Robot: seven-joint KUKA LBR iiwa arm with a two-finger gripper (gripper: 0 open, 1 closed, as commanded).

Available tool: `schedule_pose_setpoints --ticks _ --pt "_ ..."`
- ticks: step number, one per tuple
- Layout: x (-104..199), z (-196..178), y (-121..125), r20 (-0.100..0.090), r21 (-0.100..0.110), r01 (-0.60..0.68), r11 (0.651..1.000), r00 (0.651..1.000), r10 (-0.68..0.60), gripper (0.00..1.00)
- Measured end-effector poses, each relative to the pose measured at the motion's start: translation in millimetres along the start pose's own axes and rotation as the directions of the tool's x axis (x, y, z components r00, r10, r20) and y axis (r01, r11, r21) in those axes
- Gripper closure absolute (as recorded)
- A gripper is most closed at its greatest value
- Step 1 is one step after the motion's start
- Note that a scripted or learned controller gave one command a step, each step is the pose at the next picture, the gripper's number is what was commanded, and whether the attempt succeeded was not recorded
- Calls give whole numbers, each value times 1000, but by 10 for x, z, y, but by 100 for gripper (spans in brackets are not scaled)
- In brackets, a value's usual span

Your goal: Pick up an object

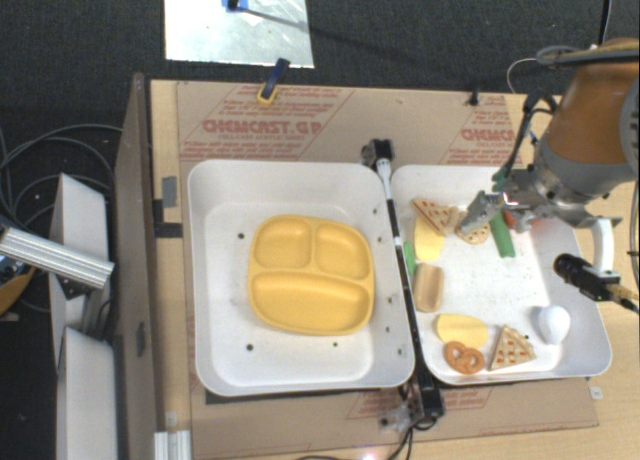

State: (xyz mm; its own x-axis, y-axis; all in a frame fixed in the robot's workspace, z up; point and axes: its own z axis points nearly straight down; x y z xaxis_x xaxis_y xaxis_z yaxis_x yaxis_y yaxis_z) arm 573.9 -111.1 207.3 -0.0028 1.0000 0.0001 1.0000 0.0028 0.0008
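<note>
Camera view gives you both bins from above, so read them left to right. The left bin (pixel 215 278) carries a yellow divided plate (pixel 310 275) near its middle, well apart from the arm and not what the coming move turns on.

Cross the shared rim into the right bin (pixel 590 343). Along its left wall, you see a waffle wedge (pixel 434 214) at the far end, a pale yellow slice (pixel 428 244) just below it, then a tan bread roll (pixel 429 287). Toward the near edge lie a yellow half-round piece (pixel 462 328), a small pretzel (pixel 464 357), a second waffle wedge (pixel 511 347) and a white egg (pixel 551 323) near the near right corner.

The gripper (pixel 482 216) sits low over the far part of this bin, reached in from the right. You cannot tell how far its fingers are spread; the metal blurs into what lies beneath.

What matters to you is just there: a small tan piece (pixel 473 234) lies at the fingertips, on their near side, and a green stick (pixel 501 236) lies just to its right. The stick's long axis runs from far edge toward near edge, slightly slanted. I judge the tan piece the nearer target, though whether it is touched is unclear.
</note>
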Motion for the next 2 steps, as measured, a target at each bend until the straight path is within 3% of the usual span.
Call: schedule_pose_setpoints --ticks 1,2 --pt "-689 65 388 4 -5 -5 1000 1000 5 0" --pt "-872 953 405 1 4 -3 1000 1000 3 0"
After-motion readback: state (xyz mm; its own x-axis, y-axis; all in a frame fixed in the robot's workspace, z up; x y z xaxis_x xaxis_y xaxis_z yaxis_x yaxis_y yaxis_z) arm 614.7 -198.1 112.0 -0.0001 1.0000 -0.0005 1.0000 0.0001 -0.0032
